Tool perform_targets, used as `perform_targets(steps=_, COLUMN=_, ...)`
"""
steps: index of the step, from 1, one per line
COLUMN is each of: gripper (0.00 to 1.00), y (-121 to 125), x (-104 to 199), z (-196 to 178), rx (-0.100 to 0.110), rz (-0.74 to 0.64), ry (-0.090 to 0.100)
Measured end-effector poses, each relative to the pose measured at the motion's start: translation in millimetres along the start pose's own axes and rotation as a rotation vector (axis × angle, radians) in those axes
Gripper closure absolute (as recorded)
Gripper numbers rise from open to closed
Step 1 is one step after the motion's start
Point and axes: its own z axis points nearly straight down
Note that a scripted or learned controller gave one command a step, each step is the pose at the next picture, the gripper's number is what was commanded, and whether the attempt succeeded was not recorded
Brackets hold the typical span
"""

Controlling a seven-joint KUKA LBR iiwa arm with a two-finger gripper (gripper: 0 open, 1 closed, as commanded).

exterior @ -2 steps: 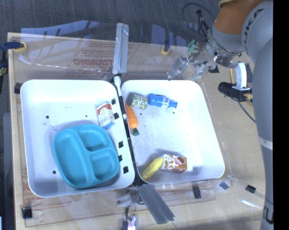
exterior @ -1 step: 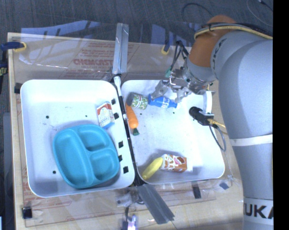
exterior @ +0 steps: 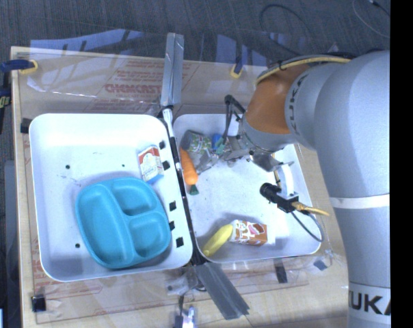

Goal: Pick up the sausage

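claw (exterior: 219, 150) low at upper middle of right bin (exterior: 299, 248), over crumpled wrapper (exterior: 200, 147); can't tell its state. sausage: likely the packet (exterior: 250, 232) at lower centre, beside banana (exterior: 217, 239), well apart from claw. risk: grabs wrapper or carrot (exterior: 188, 169) instead.

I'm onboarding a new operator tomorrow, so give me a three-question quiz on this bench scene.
1. True or false: the blue divided plastic tray lies in the left white bin.
2. Which bin holds the yellow banana? A left, B right.
3. Fill in: the orange carrot lies against the right white bin's ___ wall.

Key: 1 true; 2 B; 3 left.
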Motion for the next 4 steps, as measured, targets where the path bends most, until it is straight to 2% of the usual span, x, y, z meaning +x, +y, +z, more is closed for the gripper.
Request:
perform_targets(steps=1, gripper=0.00, y=29.9, x=11.0, z=0.6, rx=0.021, rz=0.142, ry=-0.020)
perform_targets(steps=2, gripper=0.00, y=18.0, x=9.1, z=2.5, rx=0.012, rz=0.345, ry=-0.002)
perform_targets(steps=3, gripper=0.00, y=-24.3, x=22.4, z=-1.7, rx=-0.004, rz=0.306, ry=-0.013)
perform_targets(steps=4, gripper=0.00, y=50.5, x=28.3, z=-0.1, rx=0.010, rz=0.281, ry=-0.017)
